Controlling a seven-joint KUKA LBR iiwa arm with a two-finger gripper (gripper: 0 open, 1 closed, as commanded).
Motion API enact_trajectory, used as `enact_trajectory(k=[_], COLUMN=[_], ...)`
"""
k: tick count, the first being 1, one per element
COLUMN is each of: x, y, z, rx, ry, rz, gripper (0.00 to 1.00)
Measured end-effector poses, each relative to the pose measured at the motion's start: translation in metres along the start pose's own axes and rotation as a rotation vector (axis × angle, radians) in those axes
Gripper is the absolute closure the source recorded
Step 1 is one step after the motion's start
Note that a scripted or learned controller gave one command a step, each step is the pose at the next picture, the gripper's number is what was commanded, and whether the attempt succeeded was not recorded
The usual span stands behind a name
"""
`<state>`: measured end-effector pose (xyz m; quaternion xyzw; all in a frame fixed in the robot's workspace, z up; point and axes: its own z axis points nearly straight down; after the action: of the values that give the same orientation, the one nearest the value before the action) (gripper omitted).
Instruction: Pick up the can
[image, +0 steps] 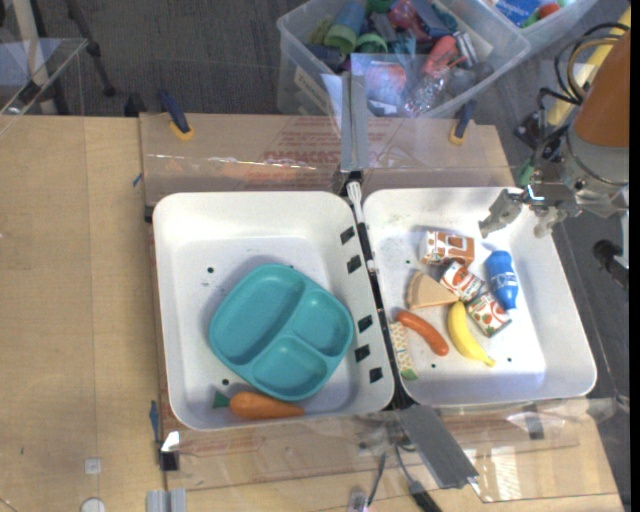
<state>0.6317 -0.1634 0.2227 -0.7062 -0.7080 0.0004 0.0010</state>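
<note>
gripper (520, 212) hovers over right bin's (575, 345) top edge, fingers look spread apart, nothing btwn them. can (489, 314) lies on its side mid-bin, touching banana (467, 334), just beside blue bottle (502, 277) + cartons. best approach imo: drop straight down, jaws across the can's narrow width, avoid nudging the banana.

In the right bin (560, 300), the blue can (501, 277) is hemmed on its left by small red-and-white cartons (461, 280) and below by another carton (488, 315) touching a banana (466, 334), while its right side faces bare white floor toward the bin wall. A sandwich wedge (430, 292) and a sausage (423, 332) crowd the left half. The strip along the far wall lies open beneath the gripper (520, 215).
</note>
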Motion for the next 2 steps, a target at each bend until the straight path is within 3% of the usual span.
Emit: enact_trajectory(k=[1,2], x=[0.036,0.034], y=[-0.031,-0.029], z=[0.119,0.108], rx=[-0.014,-0.020], ry=[-0.003,-0.005], rz=[-0.243,-0.240], gripper=[0.00,1.00])
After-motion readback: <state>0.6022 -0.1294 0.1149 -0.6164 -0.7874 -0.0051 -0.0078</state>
